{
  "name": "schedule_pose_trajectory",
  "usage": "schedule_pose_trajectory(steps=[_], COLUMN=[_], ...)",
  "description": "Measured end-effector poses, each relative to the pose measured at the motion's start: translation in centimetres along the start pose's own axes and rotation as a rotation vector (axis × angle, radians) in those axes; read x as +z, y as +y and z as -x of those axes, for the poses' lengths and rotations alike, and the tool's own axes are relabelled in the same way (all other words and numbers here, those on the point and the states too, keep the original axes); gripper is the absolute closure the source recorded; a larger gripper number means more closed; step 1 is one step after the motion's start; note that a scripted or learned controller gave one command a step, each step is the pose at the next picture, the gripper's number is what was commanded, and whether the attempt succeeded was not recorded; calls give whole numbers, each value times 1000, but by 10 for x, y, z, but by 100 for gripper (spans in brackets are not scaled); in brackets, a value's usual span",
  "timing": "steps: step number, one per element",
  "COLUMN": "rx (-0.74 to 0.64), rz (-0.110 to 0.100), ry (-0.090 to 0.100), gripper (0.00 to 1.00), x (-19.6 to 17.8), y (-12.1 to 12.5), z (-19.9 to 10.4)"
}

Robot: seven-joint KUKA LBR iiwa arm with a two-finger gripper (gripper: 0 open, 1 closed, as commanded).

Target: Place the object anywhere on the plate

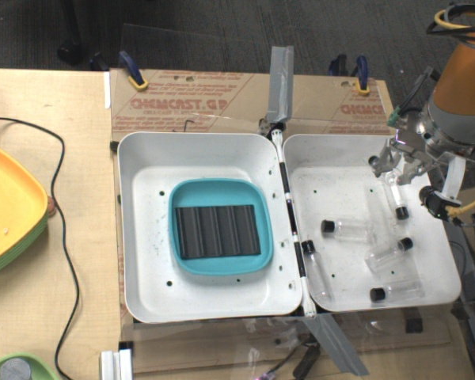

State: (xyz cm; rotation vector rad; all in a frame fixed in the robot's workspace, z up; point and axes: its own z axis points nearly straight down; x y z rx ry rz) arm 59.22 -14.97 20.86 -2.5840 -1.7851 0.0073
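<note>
vials (pixel 356 229) lie right of the teal plate (pixel 220 228); gripper (pixel 397 182) hovers over one (pixel 395 196), finger state unclear. pick step apparently in hand; next, a firm grasp.

So the arm (pixel 457 93) comes in with a fat rounded orange band, kind of a matte pumpkin colour, and below that there's a grey collar that looks like smooth plastic or painted metal. Up top a black-and-yellow cable loops over the orange part. Under the collar it gets busy: a cluster of silvery metal brackets and small dark fittings, plus a little green bit poking out on one side. There's a pale, whitish flat piece hanging off the wrist, and a dark rounded part with a thin yellowish cable running off beside it. The gripper (pixel 396 176) hardware itself is shiny, skeletal-looking metal.
</note>
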Motion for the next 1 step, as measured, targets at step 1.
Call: schedule_pose_trajectory(steps=[1], rx=[0], rz=[0], ry=[0], gripper=[0], x=[0], y=[0], z=[0])
